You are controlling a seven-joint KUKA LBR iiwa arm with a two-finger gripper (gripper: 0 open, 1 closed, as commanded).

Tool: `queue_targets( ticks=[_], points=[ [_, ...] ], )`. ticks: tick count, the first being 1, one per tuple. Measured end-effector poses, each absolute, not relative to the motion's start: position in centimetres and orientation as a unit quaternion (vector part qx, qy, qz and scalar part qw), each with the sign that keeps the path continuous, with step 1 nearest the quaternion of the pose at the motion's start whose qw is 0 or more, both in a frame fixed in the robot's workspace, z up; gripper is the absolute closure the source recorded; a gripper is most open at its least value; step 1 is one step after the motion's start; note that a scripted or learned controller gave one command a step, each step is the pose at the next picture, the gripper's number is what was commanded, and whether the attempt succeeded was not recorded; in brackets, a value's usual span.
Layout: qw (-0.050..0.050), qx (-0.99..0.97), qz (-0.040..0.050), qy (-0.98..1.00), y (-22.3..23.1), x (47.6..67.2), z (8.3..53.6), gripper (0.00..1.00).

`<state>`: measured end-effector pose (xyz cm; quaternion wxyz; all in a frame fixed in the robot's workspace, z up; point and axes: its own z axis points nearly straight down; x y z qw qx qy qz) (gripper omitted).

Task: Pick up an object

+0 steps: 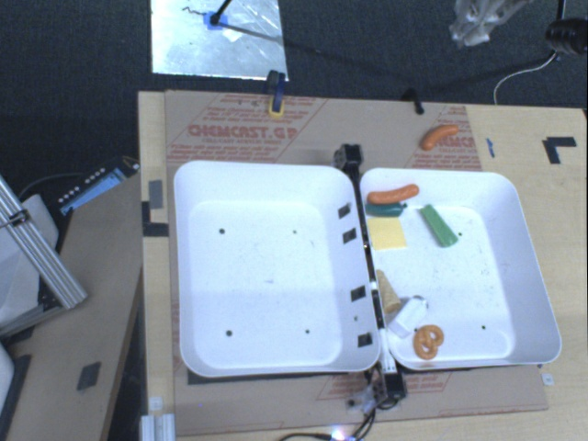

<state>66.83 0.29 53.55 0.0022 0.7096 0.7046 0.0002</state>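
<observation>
Gripper (482,12) up at 1 o'clock of the view, off the bench and over dark floor, well apart from both bins. Blurred, so open or shut: cannot tell. Nothing seen in its grasp.

All candidates sit toward 6–7 o'clock from it, in the right bin (514,274):
- orange sausage (393,194) at the bin's 11 o'clock corner, long axis roughly 9-to-3, right end tipped slightly up
- teal piece (386,209) just below, touching or nearly touching the sausage; hard to separate
- green block (439,225) near the bin's 12 o'clock side, long axis 11-to-5, clear space all round
- yellow square (387,235) flat, close to the left wall
- tan wedge (388,292), white piece (409,315) and pretzel (428,341) clustered at 7 o'clock, tight to the wall

Second sausage (439,137) lies outside the bins on the board at 12 o'clock, nearest to the gripper, long axis 8-to-2.

Judgement: green block looks the cleanest pick, being isolated and away from the walls. Needs a long travel down toward 6–7 o'clock, then a wrist turn so the closing line crosses the 11-to-5 axis, i.e. closes along 8-to-2. Main risk is the left-wall cluster, with little room there for a clean descent.

Left bin (266,274) not relevant to the approach.
</observation>
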Motion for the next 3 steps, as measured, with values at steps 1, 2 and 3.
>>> queue_targets(
  ticks=[1, 2, 3],
  points=[
    [0.002, 0.709, -0.0004, 0.705, -7.4, 63.9, 53.6, 1.00],
    [0.002, 0.708, 0.0003, 0.706, -11.3, 66.3, 53.5, 1.00],
    [0.002, 0.709, -0.0007, 0.705, -18.8, 62.6, 53.6, 1.00]
  ],
)
